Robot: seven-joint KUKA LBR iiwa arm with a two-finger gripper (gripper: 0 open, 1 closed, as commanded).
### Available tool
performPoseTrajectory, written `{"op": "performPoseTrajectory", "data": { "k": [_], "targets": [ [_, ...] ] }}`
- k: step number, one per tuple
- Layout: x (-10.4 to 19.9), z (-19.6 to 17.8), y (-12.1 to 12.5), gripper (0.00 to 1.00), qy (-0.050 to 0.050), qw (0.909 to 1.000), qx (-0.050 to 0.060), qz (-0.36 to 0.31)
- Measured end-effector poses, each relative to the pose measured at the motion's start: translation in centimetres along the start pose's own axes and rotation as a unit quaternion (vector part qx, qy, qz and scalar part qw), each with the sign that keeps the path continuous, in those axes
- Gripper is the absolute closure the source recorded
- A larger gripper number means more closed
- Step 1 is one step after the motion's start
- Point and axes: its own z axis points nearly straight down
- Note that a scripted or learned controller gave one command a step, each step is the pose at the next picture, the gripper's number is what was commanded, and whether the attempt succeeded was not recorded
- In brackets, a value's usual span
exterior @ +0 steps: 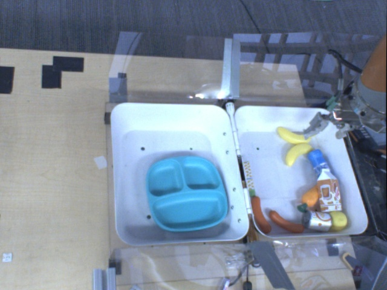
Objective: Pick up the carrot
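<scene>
- Left bin point(121, 180): shallow, white, square with rounded corners; touches the right bin along a central divider.
- Divided plate point(187, 193): turquoise, three compartments, lying flat toward the 6 o'clock side of the left bin.
- Right bin point(266, 162): shallow, white; holds all the small items listed below.
- Carrot point(311, 199): orange body with a small green top at its 7 o'clock end; lies in the 5 o'clock corner of the right bin, touching the bottle on that bottle's 9 o'clock side.
- Bottle point(323, 192): blue cap pointing to 12 o'clock, white and orange label, lying on its side along the 3 o'clock wall.
- Bananas point(294, 144): two yellow pieces, touching, near the 1 o'clock part of the right bin.
- Sausages point(286, 222): two reddish-brown pieces along the 6 o'clock edge, one against the divider, one beside the carrot.
- Lemon point(340, 221): small, yellow, in the 5 o'clock corner, just beside the bottle's base.
- Gripper point(329, 123): metallic, over the 1 o'clock corner of the right bin, well apart from the carrot; whether its jaws are spread or pressed together cannot be told.
- Arm point(375, 80): orange band visible at the 3 o'clock edge of the view.
</scene>
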Motion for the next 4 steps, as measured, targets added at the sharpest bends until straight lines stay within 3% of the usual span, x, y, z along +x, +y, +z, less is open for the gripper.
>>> {"op": "performPoseTrajectory", "data": {
  "k": [1, 2, 3, 4],
  "targets": [
    [2.6, 11.6, -4.1, 0.00, 0.003, 0.9966, -0.002, 0.082],
    [3.9, 12.0, -8.4, 0.00, -0.003, 0.9937, -0.012, -0.112],
    [3.9, 11.1, -8.3, 1.00, -0.003, 0.9937, -0.013, -0.112],
    [9.0, 11.8, -7.1, 1.00, -0.007, 0.9220, -0.009, -0.387]
  ]
}}
